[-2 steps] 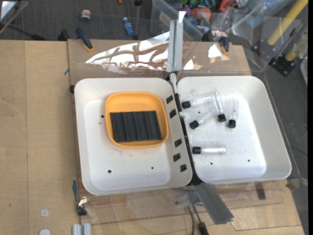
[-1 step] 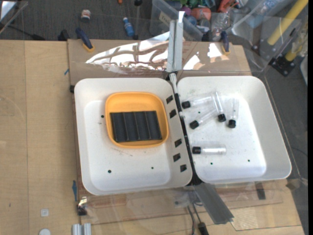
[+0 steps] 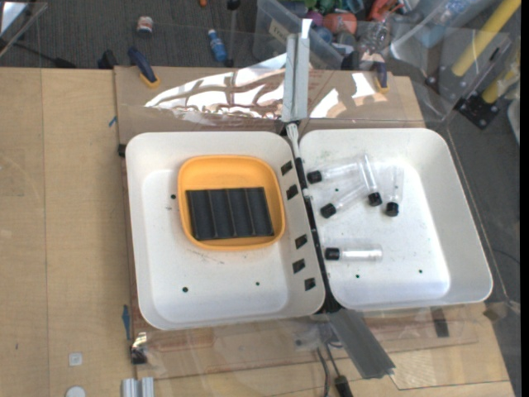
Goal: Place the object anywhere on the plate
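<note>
Clear vials [image 3: 355,190] lie in right bin [image 3: 430,279]; orange plate [image 3: 230,201] in left bin [image 3: 207,296].

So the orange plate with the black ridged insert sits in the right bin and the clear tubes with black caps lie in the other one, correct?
Not quite: the bins are swapped. The camera view shows the orange plate with its black ridged insert in the left bin, and the clear tubes with black caps lying in the right bin.
</note>
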`<state>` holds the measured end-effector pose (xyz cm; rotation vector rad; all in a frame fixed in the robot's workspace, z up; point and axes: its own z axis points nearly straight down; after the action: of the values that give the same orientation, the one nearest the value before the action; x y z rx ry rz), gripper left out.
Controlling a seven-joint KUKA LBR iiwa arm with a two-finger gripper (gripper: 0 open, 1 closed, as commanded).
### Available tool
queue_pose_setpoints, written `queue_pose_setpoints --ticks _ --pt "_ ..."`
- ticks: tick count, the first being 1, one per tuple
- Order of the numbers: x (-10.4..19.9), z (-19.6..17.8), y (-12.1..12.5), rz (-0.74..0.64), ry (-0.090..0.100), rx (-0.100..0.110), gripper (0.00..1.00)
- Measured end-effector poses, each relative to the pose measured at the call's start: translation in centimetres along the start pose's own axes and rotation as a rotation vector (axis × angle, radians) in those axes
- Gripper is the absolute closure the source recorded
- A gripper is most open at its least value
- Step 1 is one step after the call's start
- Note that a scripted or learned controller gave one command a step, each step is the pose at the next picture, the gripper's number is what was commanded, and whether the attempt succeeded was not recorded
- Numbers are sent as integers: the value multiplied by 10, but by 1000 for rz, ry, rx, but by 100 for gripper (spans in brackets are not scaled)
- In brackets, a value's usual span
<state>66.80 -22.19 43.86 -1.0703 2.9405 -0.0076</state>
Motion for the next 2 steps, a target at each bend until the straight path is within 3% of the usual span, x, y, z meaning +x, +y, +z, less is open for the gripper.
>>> queue_pose_setpoints --ticks 1,2 --pt "0 0 0 -307 -1 -1 100" --pt "0 1 0 -716 -1 -2 100"
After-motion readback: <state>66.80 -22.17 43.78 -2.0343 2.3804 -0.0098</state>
